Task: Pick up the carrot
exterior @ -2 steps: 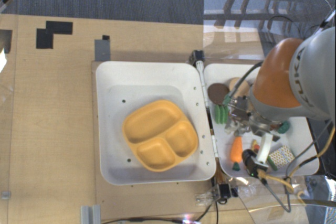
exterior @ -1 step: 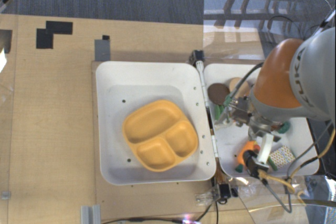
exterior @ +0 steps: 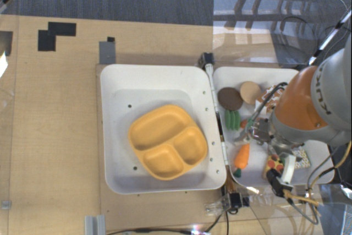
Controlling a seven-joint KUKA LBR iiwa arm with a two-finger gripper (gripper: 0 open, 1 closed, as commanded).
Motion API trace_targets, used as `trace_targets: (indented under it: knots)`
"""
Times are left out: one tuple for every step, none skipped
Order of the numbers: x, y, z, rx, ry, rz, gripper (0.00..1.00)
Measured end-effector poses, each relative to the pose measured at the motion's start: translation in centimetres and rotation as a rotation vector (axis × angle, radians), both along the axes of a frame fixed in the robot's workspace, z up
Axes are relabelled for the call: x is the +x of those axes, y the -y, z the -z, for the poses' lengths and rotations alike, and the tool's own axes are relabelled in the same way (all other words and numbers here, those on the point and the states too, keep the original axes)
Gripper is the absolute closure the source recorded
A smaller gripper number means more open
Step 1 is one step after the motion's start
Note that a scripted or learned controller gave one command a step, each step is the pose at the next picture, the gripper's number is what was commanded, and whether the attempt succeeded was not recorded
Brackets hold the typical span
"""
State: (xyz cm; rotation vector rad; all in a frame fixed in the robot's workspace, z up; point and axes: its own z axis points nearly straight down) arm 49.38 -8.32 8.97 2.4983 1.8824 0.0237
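The wooden surface (exterior: 55,135) carries two shallow white bins side by side. I take the left bin (exterior: 118,91) as the landmark. The grey arm with its orange band (exterior: 300,104) reaches in on the far side of the right bin (exterior: 275,71), well apart from the left bin. In the middle of the left bin lies a yellow plate (exterior: 168,141) with three compartments. The claw (exterior: 254,130) hangs over the right bin, near the wall that this bin shares with the left bin; I cannot tell if it is spread or pressed together. A dark brown round thing (exterior: 230,98) and a beige round thing (exterior: 250,91) lie just beside each other in the right bin, near the upper corner of the left bin. A green vegetable (exterior: 233,119) lies just below the brown thing. The carrot (exterior: 241,156) lies on the floor of the right bin, just beside the lower right side of the left bin and below the claw.
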Motion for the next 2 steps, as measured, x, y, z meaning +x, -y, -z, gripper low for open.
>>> trace_targets:
  knots:
    - [0.3,-0.2,-1.1,0.000,0.008,-0.004,1.00]
    - [-0.5,-8.6,-9.6,0.009,-0.016,0.284,1.00]
